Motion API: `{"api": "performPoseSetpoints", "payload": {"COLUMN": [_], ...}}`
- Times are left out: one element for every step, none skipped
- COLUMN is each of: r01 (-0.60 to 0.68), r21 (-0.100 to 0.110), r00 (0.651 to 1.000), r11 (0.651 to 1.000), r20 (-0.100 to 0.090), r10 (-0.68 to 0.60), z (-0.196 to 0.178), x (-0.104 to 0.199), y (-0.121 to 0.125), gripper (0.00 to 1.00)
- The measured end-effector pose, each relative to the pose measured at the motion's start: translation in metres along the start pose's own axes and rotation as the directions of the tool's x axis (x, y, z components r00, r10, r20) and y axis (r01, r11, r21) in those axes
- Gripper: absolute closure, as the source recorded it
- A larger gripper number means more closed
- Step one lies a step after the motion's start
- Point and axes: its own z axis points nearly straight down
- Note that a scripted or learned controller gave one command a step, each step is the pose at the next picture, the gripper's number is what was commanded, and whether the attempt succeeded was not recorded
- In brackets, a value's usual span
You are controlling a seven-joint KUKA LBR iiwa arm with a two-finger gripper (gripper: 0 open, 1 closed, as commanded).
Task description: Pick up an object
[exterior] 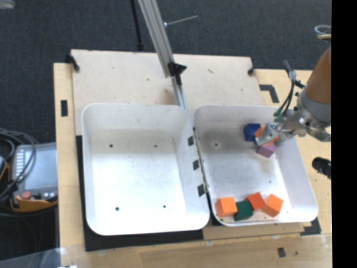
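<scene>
My gripper (pixel 270 138) reaches into the right bin (pixel 295 166) from the right, near its far right part. A purple block (pixel 267 149) sits right at the gripper's tip, partly covered by it; whether it is held or only touched is unclear. A blue block (pixel 252 131) lies just left of the gripper, close to the purple one. Along the bin's front edge lie an orange block (pixel 226 206), a dark green block (pixel 244 209), a red-orange block (pixel 256 201) and another orange block (pixel 273 204).
The left bin (pixel 95 149) stands beside the right one, with a shared wall in the middle. A slanted aluminium post (pixel 159 35) rises behind the bins. A grey device (pixel 33 175) with cables lies off the bench at the left.
</scene>
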Motion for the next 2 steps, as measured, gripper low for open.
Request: {"api": "performPoseSetpoints", "payload": {"r01": [-0.005, 0.003], "r21": [0.011, 0.006], "r00": [1.0, 1.0], "r11": [1.0, 1.0], "r20": [0.001, -0.003], "r10": [0.005, -0.003], "z": [0.026, 0.016], "x": [-0.002, 0.046], "y": [-0.001, 0.02], "gripper": [1.0, 1.0]}}
